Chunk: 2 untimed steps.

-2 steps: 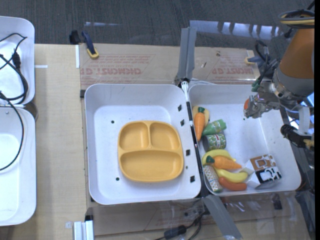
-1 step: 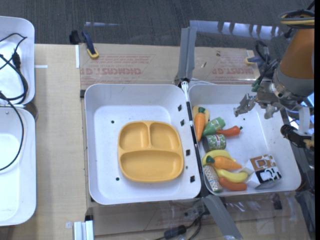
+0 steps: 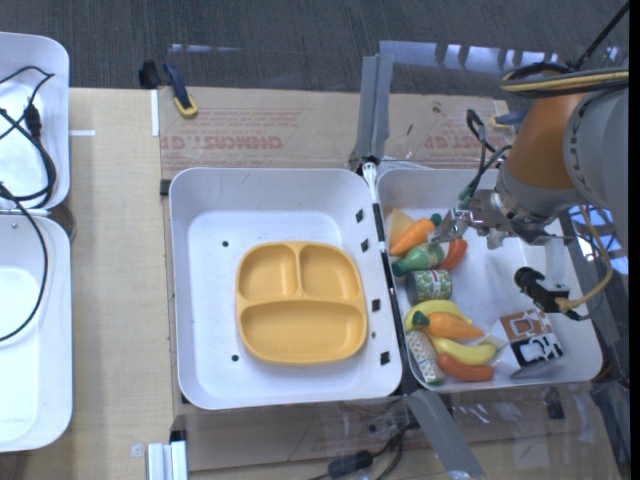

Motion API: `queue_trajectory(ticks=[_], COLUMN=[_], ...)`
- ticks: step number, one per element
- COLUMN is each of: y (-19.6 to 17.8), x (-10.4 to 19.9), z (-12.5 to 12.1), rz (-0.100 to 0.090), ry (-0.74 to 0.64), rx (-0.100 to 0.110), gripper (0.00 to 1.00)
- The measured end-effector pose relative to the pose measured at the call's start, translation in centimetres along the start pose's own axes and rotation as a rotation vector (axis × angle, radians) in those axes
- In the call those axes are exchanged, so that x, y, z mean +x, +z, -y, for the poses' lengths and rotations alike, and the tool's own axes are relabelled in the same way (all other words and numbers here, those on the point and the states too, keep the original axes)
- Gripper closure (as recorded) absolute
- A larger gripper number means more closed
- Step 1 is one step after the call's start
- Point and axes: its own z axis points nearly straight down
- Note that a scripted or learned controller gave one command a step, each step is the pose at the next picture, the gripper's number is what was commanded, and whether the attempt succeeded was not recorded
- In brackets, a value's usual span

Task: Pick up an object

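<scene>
Sitting alone in the left bin: a yellow divided plate, well clear of all four walls. Crowding the left wall of the right bin, just across the divider: a heap of toy food, including an orange carrot, a green can, a yellow banana and a patterned tube lying along the divider. Lying apart near the bin's front right corner: a small black-and-white card. Hovering over the upper part of the heap, close to the carrot: the gripper, reaching in from the right under the orange-banded wrist. Jaw state impossible to tell at this size; nothing visibly caught between them. Judging the pick as not yet done, with every item resting in the bin and the grasp and lift remaining. Offering the most open room: the bare white floor between heap and card. Likely hampering any approach from the left: the divider wall and tight packing.
</scene>
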Motion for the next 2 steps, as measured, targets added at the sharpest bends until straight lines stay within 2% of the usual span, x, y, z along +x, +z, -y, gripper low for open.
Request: queue_trajectory(ticks=[1,2], y=[0.1,1.8], x=[0.0,0.3], z=[0.0,-1.0], rz=[0.000,-0.002], ry=[0.000,-0.062], rx=[0.001,0.017], gripper=[0.00,0.00])
